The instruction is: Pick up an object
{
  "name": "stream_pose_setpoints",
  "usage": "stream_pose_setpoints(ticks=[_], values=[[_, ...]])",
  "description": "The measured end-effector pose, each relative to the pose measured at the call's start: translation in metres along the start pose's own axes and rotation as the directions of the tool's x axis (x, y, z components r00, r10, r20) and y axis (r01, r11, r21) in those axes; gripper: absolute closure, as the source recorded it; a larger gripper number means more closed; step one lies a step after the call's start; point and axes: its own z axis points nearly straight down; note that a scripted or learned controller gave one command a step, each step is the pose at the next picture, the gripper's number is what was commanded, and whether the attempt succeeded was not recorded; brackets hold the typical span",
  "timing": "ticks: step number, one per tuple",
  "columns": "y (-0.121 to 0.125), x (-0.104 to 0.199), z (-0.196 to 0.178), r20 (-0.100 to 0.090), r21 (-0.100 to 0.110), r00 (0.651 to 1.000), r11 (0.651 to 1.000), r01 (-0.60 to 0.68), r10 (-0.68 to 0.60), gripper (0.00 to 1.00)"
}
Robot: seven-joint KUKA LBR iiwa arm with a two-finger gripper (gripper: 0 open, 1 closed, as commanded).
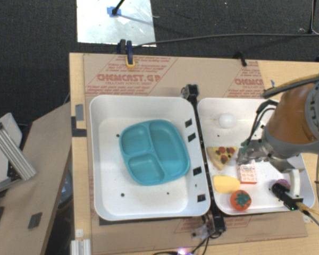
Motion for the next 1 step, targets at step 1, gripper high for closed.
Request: stream_pose_setpoints(ticks=[1], values=[[0.0074,-0.0032,-0.0628,-0.007,0.022,1.0,1.0,0.005,-0.004,1.0]])
